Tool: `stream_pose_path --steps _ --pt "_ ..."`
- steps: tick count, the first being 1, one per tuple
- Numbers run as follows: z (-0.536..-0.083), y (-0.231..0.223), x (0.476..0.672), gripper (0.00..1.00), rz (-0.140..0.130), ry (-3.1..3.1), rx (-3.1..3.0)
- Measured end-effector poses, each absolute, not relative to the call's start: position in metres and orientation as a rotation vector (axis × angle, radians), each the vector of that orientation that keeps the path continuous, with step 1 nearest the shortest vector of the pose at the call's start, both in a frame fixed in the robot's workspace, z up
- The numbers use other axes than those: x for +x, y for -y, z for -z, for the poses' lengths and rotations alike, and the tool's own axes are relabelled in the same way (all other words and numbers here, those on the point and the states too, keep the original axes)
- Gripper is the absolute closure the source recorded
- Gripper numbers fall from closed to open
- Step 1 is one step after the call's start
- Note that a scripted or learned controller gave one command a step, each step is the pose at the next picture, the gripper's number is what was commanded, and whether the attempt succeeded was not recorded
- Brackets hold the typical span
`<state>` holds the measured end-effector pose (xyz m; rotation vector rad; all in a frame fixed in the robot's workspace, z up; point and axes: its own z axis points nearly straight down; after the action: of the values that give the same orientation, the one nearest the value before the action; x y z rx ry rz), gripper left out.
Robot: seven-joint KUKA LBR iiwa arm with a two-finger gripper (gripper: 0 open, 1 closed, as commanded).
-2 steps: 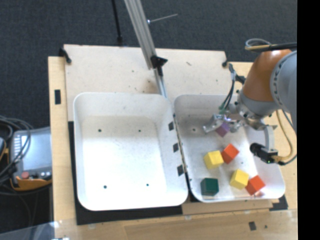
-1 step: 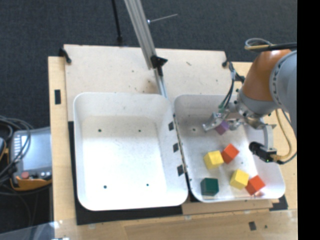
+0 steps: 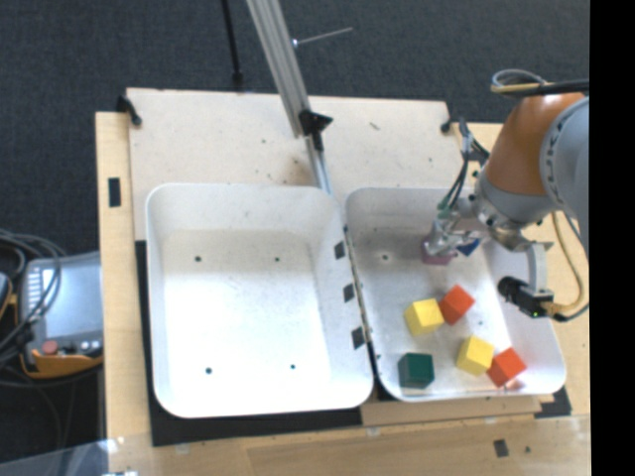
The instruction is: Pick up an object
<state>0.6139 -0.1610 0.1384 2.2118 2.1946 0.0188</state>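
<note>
My gripper (image 3: 443, 243) is low over the back part of the right bin (image 3: 389, 209), hanging from the grey arm with the orange band (image 3: 526, 152). A small purple object (image 3: 434, 257) shows right beneath the gripper's tip, partly hidden by it; whether it is gripped I cannot tell. Nearer the front of the same bin lie a yellow block (image 3: 424, 315), an orange block (image 3: 457, 303) touching it, a second yellow block (image 3: 475, 355), a red-orange block (image 3: 507, 366) and a dark green block (image 3: 416, 369).
The left bin (image 3: 248, 296) sits beside the right one, sharing a middle rim. An aluminium pole (image 3: 281, 62) slants down to the back of that rim. Cables run along the arm at the right bin's right wall.
</note>
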Motion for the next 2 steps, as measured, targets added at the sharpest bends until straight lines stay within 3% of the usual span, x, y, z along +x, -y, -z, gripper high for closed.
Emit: stream_pose_path --steps 2 --pt "-0.242 0.167 0.621 1.00 -0.006 -2.220 2.212"
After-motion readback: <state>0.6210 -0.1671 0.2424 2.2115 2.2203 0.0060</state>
